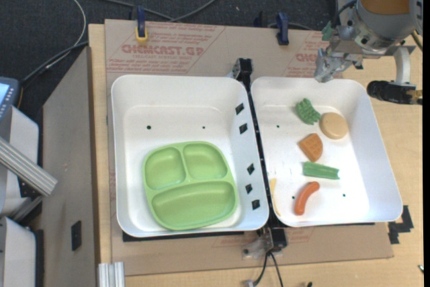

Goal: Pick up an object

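Overhead, hand (327,70) grip unreadable; five toy foods (311,146) in right bin (376,165), one green tray (190,183) left.

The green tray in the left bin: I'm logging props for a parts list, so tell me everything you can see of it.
The green tray is light green, looks like smooth moulded plastic, and has rounded corners. It is split into three compartments: two smaller ones on the far side and one long one on the near side. It lies flat, right side up and turned slightly askew, in the near part of the left bin. It rests on the bin floor, close to the near wall. No food lies in it.
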Robot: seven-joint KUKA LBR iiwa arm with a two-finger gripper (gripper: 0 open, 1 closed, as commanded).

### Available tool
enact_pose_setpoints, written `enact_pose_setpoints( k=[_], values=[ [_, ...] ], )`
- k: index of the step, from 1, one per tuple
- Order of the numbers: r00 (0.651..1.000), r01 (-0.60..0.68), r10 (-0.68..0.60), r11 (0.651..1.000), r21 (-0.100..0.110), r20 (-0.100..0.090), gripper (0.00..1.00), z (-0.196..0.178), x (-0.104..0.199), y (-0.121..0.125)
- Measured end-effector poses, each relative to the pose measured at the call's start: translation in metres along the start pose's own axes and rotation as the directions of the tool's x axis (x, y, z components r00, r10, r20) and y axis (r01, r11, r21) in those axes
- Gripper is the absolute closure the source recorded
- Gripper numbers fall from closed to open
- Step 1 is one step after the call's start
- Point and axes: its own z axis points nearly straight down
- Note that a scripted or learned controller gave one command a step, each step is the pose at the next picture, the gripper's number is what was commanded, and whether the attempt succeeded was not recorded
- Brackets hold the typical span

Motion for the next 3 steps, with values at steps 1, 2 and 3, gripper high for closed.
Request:
enact_pose_setpoints(
  k=[1,2,3],
  values=[
    [1.0,0.0,0.0,1.0,0.0,0.001,1.0,0.005,0.047,-0.02],
    [1.0,0.0,0.0,1.0,-0.001,0.0,1.0,0.004,0.093,-0.029],
    [1.0,0.001,-0.001,1.0,0.002,0.0,1.0,0.025,0.147,-0.042]
  ],
)
